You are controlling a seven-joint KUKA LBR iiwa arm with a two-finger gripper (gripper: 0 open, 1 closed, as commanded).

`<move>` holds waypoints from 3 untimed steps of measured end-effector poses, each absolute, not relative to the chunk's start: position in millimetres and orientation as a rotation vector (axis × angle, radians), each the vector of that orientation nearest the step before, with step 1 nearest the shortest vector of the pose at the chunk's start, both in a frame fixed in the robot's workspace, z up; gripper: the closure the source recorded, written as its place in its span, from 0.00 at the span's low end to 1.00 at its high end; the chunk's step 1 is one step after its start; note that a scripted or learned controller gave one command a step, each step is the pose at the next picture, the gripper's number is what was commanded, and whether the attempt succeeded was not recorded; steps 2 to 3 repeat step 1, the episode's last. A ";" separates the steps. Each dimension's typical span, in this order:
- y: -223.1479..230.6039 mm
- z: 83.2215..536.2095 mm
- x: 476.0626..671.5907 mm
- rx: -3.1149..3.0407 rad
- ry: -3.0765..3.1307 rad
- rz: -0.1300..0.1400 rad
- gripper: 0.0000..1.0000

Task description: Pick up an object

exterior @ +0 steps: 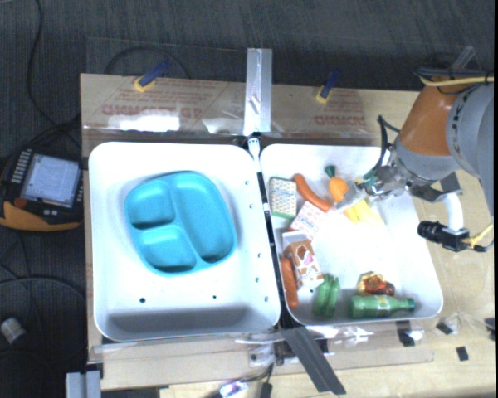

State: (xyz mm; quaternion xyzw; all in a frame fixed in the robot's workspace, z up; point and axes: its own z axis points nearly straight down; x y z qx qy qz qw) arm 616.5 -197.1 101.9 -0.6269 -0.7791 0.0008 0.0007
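My gripper (372,181) hangs low over the far right part of the right bin (415,247), on the grey arm with its orange band (427,123). Directly beside it, touching or nearly so, lies a yellow piece (358,212). An orange carrot-like toy (338,189) with a green top rests just left of the gripper. A red hot dog (311,192) lies slanted beyond that. Nothing shows between the gripper's tips.
Along the right bin's left wall lie a green-checked card (282,196), small boxes (307,219) and a sausage (290,279). At its front rest a green pepper (325,295), a green bottle (382,306) and a red-gold toy (373,283). The left bin (108,305) holds a blue divided tray (181,220).
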 end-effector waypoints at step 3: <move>-124.2 204.4 619.0 -2.189 -2.253 0.004 1.00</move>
